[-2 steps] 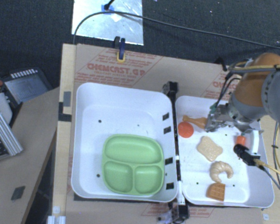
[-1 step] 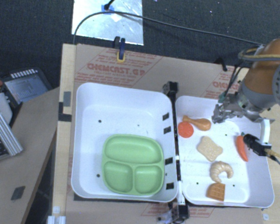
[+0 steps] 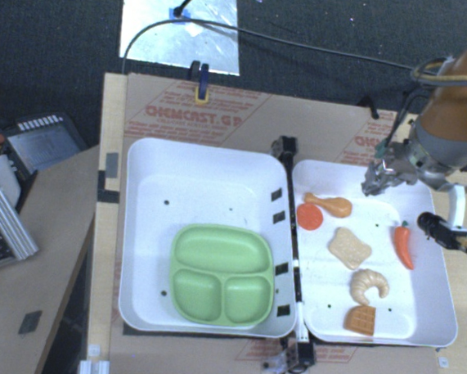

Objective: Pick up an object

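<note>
My gripper hangs over the far part of the right bin, above and to the right of an orange drumstick. Nothing shows between its tips. Below it in the same bin lie a red-orange round slice, a pale cracker, a cream croissant, an orange-brown wedge and a red-orange carrot near the right side.
The left bin holds a green three-compartment plate. A black divider with clips runs between the two bins. Cardboard lies under both bins, and clutter sits off the bench at the left.
</note>
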You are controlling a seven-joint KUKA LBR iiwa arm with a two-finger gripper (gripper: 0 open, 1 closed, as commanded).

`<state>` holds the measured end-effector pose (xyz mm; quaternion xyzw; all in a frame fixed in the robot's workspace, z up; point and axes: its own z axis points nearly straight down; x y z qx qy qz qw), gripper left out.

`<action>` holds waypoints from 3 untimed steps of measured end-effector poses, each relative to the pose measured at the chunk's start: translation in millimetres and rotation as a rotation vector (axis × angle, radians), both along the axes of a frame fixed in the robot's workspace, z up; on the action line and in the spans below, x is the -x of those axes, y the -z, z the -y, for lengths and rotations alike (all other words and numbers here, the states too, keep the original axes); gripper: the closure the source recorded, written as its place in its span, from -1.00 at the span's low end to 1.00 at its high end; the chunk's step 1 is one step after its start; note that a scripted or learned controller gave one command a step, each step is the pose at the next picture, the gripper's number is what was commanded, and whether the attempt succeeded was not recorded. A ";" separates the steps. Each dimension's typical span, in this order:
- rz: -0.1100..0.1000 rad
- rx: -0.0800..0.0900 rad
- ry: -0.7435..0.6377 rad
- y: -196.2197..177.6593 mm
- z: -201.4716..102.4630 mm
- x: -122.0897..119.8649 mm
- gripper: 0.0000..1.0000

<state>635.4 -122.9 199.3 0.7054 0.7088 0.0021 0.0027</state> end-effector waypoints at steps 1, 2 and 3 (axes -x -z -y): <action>-0.001 0.000 -0.001 -45.4 -4.0 2.6 1.00; 0.001 0.001 -0.001 -100.1 -3.8 1.2 1.00; -0.005 -0.003 -0.005 -81.3 -64.1 1.4 1.00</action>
